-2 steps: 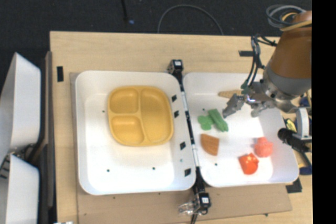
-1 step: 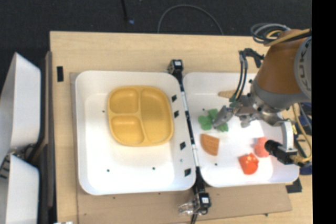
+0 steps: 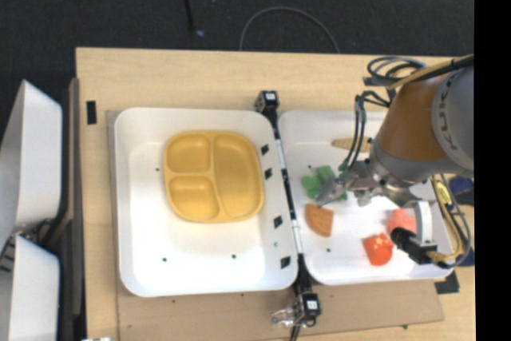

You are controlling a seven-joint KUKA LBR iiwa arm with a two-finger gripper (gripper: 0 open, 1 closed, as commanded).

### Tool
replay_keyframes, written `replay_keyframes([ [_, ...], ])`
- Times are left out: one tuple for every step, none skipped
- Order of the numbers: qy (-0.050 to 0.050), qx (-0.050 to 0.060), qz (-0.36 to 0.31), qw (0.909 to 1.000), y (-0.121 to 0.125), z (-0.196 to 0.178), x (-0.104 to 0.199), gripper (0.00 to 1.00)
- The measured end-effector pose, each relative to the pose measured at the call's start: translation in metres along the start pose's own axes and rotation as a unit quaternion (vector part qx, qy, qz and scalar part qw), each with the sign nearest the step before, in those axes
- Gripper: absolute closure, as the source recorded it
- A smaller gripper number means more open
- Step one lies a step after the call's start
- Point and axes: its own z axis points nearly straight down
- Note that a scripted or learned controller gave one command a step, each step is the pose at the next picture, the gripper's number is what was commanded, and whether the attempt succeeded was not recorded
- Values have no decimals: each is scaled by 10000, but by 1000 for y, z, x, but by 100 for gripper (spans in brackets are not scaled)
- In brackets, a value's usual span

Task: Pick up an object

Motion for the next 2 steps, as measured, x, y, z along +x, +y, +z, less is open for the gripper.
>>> replay_keyframes([
  [3, -29, 27, 10000, 2, -13, -1, 100],
  [-1, -50, -28, 10000, 4, -71, 8, 100],
])
